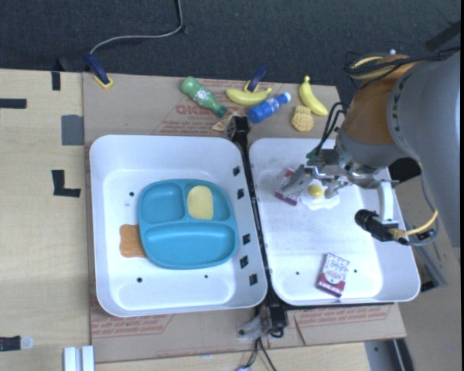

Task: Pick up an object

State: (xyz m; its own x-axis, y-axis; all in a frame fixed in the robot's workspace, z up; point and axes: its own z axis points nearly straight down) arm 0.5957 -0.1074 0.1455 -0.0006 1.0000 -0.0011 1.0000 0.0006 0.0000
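Underneath, cardboard (193, 118) over wooden bench (31, 207)

Shot from a single fixed camera above the surface (31, 207), angled down over both white bins (108, 207), arm (417, 107) entering from frame right.

Behind the two bins, on a brown cardboard sheet (139, 107), lies a row of small toys: a green bottle (202, 97) on its side, a yellow banana (248, 96), a blue bottle (267, 107) just beside it, a second banana (312, 99) and a knobbly yellow piece (301, 118). Two blue clamps (99, 70) (257, 79) sit at the sheet's far edge. A black cable (174, 14) trails over the dark floor beyond. The pale wooden bench (23, 230) carries black tape marks (4, 109) – and one grey patch (72, 128).
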